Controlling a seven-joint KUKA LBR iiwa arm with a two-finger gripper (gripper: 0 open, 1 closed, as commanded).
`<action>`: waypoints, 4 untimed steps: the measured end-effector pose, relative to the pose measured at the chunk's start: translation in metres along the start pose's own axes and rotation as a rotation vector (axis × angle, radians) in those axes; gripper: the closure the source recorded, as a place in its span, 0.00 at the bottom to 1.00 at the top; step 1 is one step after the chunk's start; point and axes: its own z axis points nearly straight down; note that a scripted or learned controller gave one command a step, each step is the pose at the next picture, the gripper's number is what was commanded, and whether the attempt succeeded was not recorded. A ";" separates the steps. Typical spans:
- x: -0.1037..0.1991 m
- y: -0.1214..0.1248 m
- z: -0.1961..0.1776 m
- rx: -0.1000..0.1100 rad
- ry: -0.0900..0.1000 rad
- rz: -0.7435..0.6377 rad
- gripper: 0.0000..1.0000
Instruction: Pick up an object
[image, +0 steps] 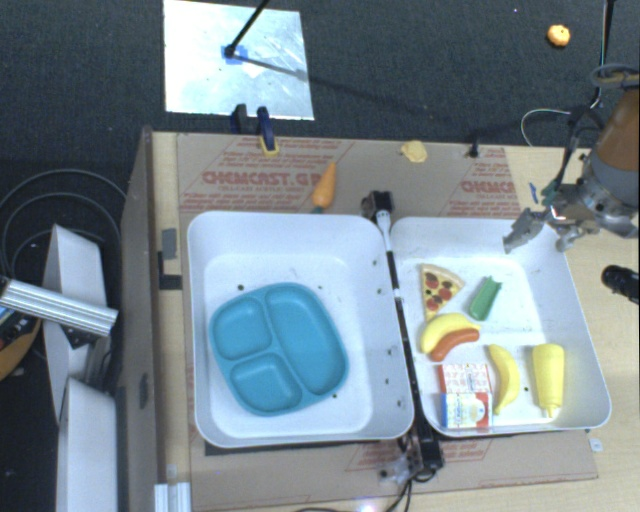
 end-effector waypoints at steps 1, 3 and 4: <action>0.015 -0.026 0.132 0.007 0.003 0.001 0.00; 0.108 -0.016 0.132 -0.004 0.001 -0.005 0.00; 0.098 -0.001 0.132 -0.002 0.001 -0.002 0.00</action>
